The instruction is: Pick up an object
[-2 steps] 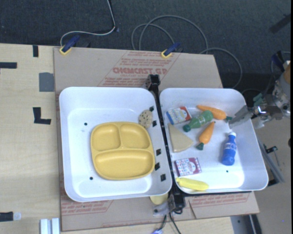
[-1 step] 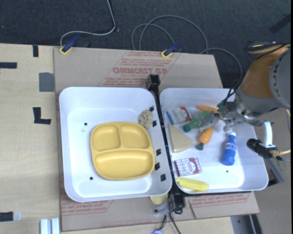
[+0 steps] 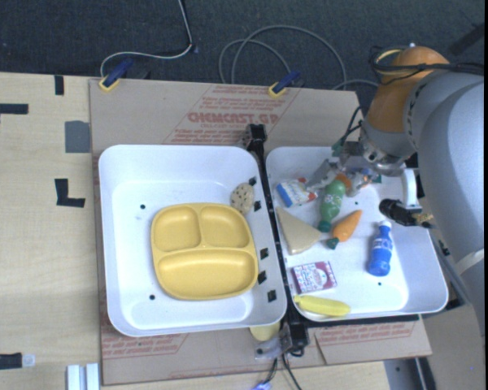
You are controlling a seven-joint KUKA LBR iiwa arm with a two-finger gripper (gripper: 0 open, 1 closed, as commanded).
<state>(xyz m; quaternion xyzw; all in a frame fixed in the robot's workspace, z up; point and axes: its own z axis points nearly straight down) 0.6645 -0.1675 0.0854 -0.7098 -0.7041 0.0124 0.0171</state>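
The gripper (image 3: 342, 167) hangs low over the far part of the right bin (image 3: 427, 292), below the orange band (image 3: 390, 104) of the grey arm (image 3: 455, 161). Its metal parts blur into the clutter beneath them, so I cannot tell whether the fingers are spread or pressed together, and nothing can be seen pinched between them.

Directly under the fingers, or just on their near side, lies a green bottle (image 3: 332, 201), its top seemingly touching the gripper, though the view is too muddled there to be sure. Just to the left of the fingers sits a small blue and white packet (image 3: 295, 192). On the near side of the bottle, an orange carrot (image 3: 346, 226) lies tilted, close beside the bottle's lower end. To the left of the carrot rests a pale cheese wedge (image 3: 299, 232). Further to the near side and right of the fingers, a blue bottle (image 3: 380, 250) lies apart from the carrot. Well to the near side, a small red and white card (image 3: 313, 277) lies flat, and beyond it a yellow banana (image 3: 322, 305) sits near the bin's front wall.

Far to the left of the fingers, the left bin (image 3: 118, 218) holds a yellow divided plate (image 3: 203, 249) and, beside the plate's far right corner, a speckled cookie (image 3: 243, 195)
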